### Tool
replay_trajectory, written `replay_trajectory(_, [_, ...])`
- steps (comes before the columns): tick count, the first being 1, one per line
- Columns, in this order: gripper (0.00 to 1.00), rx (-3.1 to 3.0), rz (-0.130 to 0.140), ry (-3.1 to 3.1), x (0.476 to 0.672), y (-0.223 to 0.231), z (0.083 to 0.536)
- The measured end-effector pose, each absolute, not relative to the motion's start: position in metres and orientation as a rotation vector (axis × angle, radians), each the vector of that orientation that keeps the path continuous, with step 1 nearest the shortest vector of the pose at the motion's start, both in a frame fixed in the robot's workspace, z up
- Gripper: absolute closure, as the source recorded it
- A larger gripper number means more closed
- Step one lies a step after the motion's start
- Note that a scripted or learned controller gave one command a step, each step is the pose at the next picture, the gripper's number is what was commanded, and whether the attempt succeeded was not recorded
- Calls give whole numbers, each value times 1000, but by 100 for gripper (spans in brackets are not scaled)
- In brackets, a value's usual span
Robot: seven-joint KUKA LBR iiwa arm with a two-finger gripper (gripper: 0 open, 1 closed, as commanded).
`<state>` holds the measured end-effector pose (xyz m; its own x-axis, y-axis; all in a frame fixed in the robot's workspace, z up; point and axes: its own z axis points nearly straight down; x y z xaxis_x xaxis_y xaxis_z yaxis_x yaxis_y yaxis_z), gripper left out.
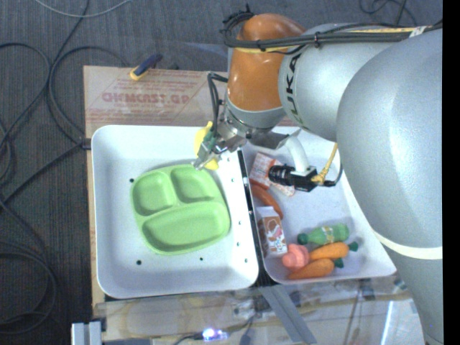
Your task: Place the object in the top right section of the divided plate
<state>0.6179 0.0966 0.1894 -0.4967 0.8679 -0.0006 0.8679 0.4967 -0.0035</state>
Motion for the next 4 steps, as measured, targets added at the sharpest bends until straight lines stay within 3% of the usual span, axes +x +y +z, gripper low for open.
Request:
replay_trajectory(1, [0,-1575,5,-2717,618,97,190])
replay_trajectory(2, [0,-1471,2,-2777,632,135,307])
replay_trajectory(3, [0,-1601,3,-2706,660,216,399])
replay_trajectory(4, [0,-1601,4,-2706,660,216,399])
